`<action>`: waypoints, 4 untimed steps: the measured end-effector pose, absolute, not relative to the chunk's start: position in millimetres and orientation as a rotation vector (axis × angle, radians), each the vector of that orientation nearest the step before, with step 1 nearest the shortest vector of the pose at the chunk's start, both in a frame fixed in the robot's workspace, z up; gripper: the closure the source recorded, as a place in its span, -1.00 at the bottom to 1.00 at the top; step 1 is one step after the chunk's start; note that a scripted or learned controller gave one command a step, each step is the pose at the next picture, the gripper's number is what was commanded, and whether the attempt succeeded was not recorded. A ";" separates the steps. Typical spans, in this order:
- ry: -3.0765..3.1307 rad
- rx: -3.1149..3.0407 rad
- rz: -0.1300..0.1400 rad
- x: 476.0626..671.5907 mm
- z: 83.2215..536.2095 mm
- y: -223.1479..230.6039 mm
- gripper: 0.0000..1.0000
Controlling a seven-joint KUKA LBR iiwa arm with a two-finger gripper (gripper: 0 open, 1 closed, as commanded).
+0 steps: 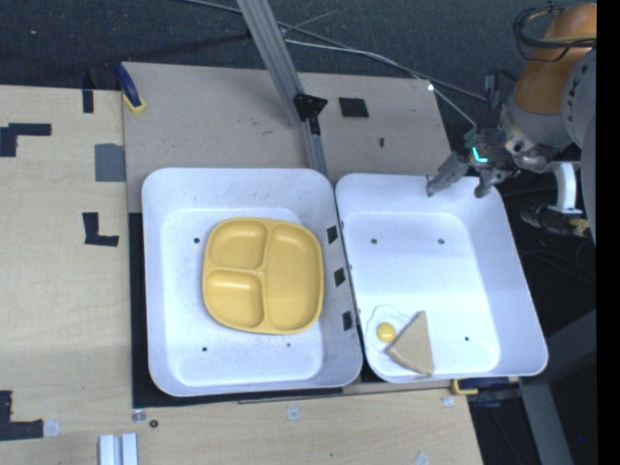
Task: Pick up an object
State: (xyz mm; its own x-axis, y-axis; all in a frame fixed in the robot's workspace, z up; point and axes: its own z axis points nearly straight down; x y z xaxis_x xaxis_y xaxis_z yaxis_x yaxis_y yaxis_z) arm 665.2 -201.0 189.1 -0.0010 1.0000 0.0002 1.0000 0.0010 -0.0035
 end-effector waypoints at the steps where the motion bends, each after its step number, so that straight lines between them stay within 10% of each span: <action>1: -2.223 -2.220 0.002 665.9 190.3 -200.9 -1.00; 4: -2.225 -2.220 0.003 658.8 86.4 -195.5 -1.00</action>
